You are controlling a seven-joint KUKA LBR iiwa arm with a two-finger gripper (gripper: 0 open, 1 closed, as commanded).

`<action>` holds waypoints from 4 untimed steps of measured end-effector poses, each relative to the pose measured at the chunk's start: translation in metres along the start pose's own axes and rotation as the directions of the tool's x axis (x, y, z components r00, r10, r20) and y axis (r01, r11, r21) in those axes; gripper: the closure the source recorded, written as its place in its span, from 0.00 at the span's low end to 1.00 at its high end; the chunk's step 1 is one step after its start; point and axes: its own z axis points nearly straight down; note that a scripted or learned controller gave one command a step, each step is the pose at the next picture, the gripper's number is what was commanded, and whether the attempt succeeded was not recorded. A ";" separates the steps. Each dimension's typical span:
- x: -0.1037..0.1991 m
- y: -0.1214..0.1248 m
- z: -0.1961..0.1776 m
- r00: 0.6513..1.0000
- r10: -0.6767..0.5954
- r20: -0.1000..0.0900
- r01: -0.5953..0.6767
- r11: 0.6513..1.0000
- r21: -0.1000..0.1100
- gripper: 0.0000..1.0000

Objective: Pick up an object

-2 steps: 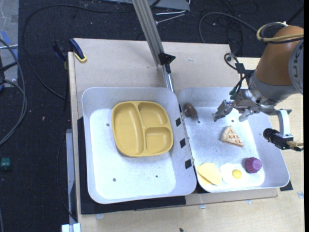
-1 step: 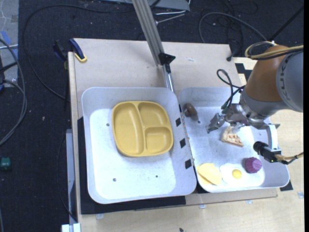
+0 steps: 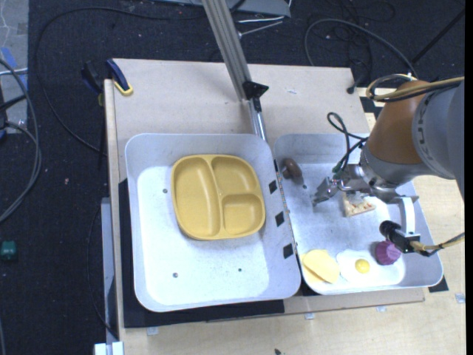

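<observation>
On the bench (image 3: pixel 185 87), two shallow white bins sit side by side. Left bin (image 3: pixel 148 272): a yellow divided plate (image 3: pixel 218 197) with three compartments, lying flat toward the bin's upper half. Nothing on the plate.

Right bin (image 3: pixel 310 146): several small objects. A brown rounded item (image 3: pixel 293 170) near the upper left corner, close to the wall shared with the left bin. A tan toast-like piece (image 3: pixel 359 208) mid-bin, partly under the wrist. Along the near edge, left to right: a yellow wedge (image 3: pixel 319 265), a fried egg toy (image 3: pixel 358 265) touching it, then a purple piece (image 3: pixel 386 253) just beside the egg.

Arm (image 3: pixel 414 135) enters from the right, orange band over the right bin's upper right part. Gripper (image 3: pixel 325 193) points left and down over the bin floor, between the brown item and the toast piece, apart from the brown item. Whether the claw is released or clenched cannot be told; the tips are small and dark against the bin. Nothing seen between them.

Obstructions: black cable (image 3: pixel 341 128) loops off the wrist above the bin. A grey metal pole (image 3: pixel 229 39) slants down from the top toward the seam between bins. Black clips (image 3: pixel 279 217) line the shared wall. A blue-and-yellow tool (image 3: pixel 118 78) lies at the bench's far left corner, well apart.
</observation>
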 end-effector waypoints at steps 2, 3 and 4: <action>-0.005 -0.004 -0.072 1.000 0.000 -0.007 0.000 1.000 0.012 1.00; 0.003 -0.003 -0.132 1.000 -0.005 -0.007 0.006 1.000 0.009 1.00; 0.003 -0.001 -0.157 1.000 -0.005 -0.007 0.005 1.000 0.012 1.00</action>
